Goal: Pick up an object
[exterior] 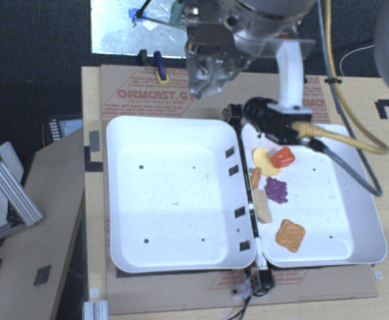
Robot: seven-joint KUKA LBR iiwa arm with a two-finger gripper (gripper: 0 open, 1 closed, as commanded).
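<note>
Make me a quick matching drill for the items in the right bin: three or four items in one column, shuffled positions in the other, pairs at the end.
Items:
1. red piece
2. purple piece
3. orange-brown piece
4. yellow piece

Positions:
A. nearest the right bin's front edge
B. farthest back, touching the yellow piece's right side
C. middle of the cluster, ahead of the yellow piece
D. back of the cluster, just left of the red piece

Pairs: 1-B, 2-C, 3-A, 4-D

Two white bins sit side by side on the table (61, 179). The right bin (341, 225) holds a red piece (283, 157), a yellow piece (264, 161), a purple cluster (276, 190) and an orange-brown piece (290, 235). The hand (208, 79) hangs above the left bin's (168, 199) far edge.
</note>
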